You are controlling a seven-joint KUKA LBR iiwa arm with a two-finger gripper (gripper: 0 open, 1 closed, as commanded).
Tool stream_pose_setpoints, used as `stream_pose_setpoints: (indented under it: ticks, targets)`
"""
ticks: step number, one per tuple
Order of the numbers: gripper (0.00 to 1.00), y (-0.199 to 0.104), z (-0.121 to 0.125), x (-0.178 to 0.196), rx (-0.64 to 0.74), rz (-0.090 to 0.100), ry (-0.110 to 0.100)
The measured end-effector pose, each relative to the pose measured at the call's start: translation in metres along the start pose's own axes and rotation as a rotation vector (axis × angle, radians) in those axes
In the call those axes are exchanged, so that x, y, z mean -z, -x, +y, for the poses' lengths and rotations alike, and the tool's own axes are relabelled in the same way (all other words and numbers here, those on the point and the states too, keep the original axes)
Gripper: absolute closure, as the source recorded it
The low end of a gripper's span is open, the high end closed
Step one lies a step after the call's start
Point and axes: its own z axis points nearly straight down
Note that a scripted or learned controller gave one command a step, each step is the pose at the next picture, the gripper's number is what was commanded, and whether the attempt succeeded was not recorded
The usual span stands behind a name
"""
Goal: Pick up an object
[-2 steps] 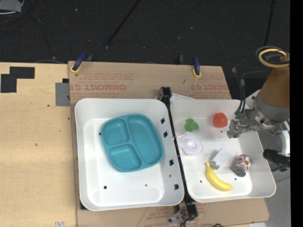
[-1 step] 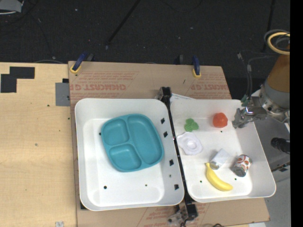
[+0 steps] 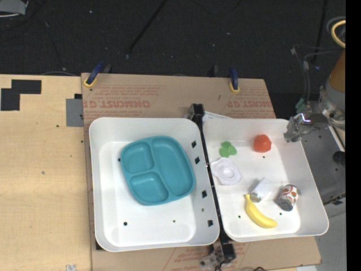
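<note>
While no single object is marked out, the right bin carries six candidates: a red ball near its far side, a green piece beside it, a white disc, a small grey block, a yellow banana and a patterned cup on its side. The left bin holds a teal compartment tray. The tool hangs over the right bin's far right corner; its opening cannot be told.

The cardboard sheet under the bins bears red print, upside down, apparently reading "CHEMCAST".
</note>
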Motion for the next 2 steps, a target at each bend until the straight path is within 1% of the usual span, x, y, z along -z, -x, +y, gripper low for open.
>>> stream_pose_setpoints:
  ticks: [1, 2]
  targets:
    - [1.0, -0.054, -0.012, -0.013, 0.004, 0.002, -0.004]
    - [1.0, -0.099, -0.036, -0.02, 0.003, 0.002, -0.004]
